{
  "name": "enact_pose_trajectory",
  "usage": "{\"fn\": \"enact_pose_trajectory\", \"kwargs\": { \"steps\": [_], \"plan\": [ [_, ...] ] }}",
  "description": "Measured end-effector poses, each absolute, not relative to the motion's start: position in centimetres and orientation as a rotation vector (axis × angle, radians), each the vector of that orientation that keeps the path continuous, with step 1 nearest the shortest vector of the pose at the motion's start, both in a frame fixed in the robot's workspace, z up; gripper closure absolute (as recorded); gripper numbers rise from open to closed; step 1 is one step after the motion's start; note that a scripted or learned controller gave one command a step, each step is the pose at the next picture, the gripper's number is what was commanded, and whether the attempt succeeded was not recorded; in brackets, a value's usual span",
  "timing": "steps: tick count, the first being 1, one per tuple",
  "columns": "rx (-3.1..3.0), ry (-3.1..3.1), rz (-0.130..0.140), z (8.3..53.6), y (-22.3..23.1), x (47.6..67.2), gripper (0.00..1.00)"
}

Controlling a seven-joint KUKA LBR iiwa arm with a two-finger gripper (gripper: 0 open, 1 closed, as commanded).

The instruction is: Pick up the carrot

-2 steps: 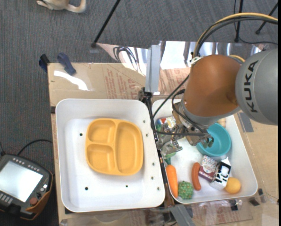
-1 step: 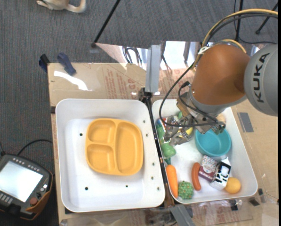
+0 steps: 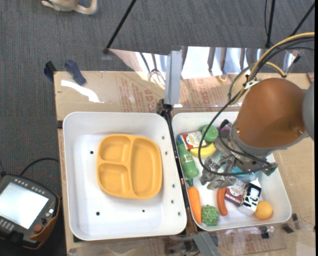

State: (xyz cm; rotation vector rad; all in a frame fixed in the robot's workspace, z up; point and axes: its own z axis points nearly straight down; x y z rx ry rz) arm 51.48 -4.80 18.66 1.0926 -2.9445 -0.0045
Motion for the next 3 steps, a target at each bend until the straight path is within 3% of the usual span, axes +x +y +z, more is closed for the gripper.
{"fn": "enact_pose_trajectory", "kwargs": {
  "steps": [1,2,3],
  "plan": [
    [0.821,-3.033,-0.003,19.8,-3.6,51.1,1.0],
    [0.615,-3.083,-0.002,23.4,-0.4,48.9,1.0],
    [1.138,-2.93,-0.003,25.4,1.3,48.7,1.0]
  ]
}}
